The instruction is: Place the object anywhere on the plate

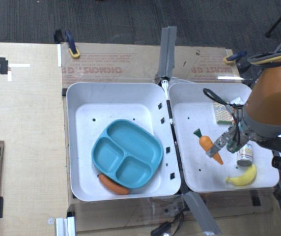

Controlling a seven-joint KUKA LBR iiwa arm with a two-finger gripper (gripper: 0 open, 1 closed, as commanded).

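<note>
The blue plate [126, 154] sits in the left bin [76, 132], with a hot dog [113, 184] peeking out under its near edge. In the right bin [189, 176] the carrot [210, 149] lies slanted, green top pointing up-left, tip pointing down-right. The gripper [218, 146] is right at the carrot, touching its right side. I cannot tell its grip. A can [245, 155] and a banana [242, 176] are near.

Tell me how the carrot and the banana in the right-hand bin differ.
The carrot is orange with a green top; the banana is plain yellow. The carrot is straight and tapering, while the banana is curved. The carrot lies right by the claw, mid-bin; the banana lies nearer the bin's front edge. Both look like toy food lying flat in the same white bin.
</note>
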